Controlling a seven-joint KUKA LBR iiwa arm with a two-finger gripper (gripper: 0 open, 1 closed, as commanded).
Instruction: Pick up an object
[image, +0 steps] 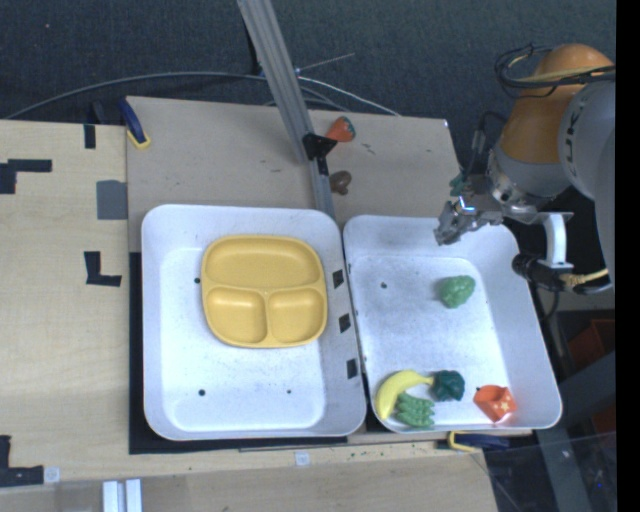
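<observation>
Green and rounded, the nearest candidate, a broccoli-like toy (456, 291), lies loose on the floor of the right bin (400, 330), apart from its walls. The pincer (452, 224) hangs over that bin's far rim; whether it is open or closed cannot be told at this size, and nothing is seen in its hold. From the pincer, the toy lies toward the near edge of the table (60, 330), almost straight ahead. It is compact, with no marked long axis. A banana (396, 384), further green pieces and an orange item (494, 401) crowd the near corner, well apart.
</observation>
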